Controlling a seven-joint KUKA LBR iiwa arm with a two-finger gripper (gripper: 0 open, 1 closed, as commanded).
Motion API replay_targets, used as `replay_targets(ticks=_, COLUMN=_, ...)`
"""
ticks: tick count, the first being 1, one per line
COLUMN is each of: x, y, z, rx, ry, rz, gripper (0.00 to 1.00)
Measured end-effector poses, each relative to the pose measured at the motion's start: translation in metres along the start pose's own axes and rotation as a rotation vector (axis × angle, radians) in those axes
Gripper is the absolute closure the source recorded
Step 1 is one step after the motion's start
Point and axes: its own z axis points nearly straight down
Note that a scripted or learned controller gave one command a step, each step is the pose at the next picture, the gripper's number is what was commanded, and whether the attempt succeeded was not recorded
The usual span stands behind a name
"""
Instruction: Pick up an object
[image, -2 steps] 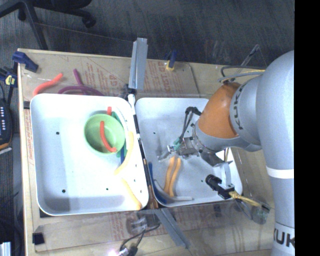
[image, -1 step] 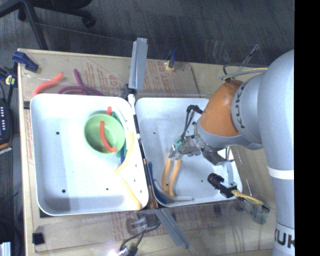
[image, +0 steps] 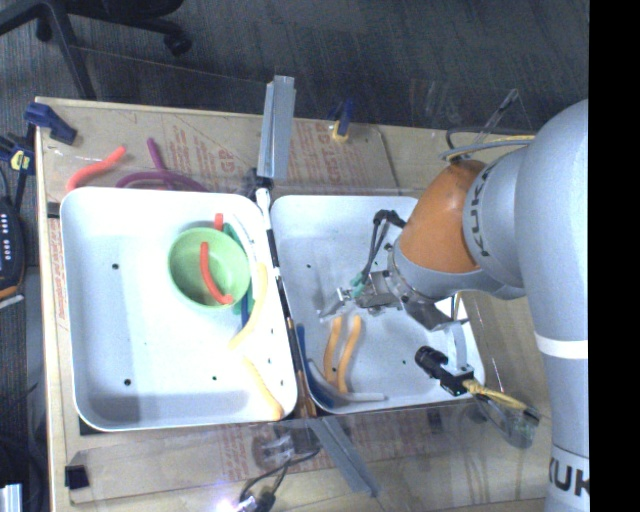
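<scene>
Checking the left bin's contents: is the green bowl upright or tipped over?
Upright: the green bowl shows its open mouth to the camera, with a red strip lying inside it.

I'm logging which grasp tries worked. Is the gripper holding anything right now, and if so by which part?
Cannot be told. The gripper hangs low in the right bin, just above the orange-handled pliers, but nothing shows between its fingertips.

— What lies around the bench?

— Dark grey carpet floor (image: 400, 50) beyond its far edge, with the wheeled base of a chair (image: 110, 25) at the upper left.

— And the bench itself?

— A pale wooden bench top (image: 400, 160), printed with red lettering, blue clamps (image: 48, 120) at its far-left corner, lit evenly from above.
</scene>
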Motion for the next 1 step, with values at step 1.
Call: replay_targets(ticks=1, x=0.0267, y=-0.0153, z=0.0191, rx=-0.004, ry=0.006, rz=0.008, gripper=0.00)
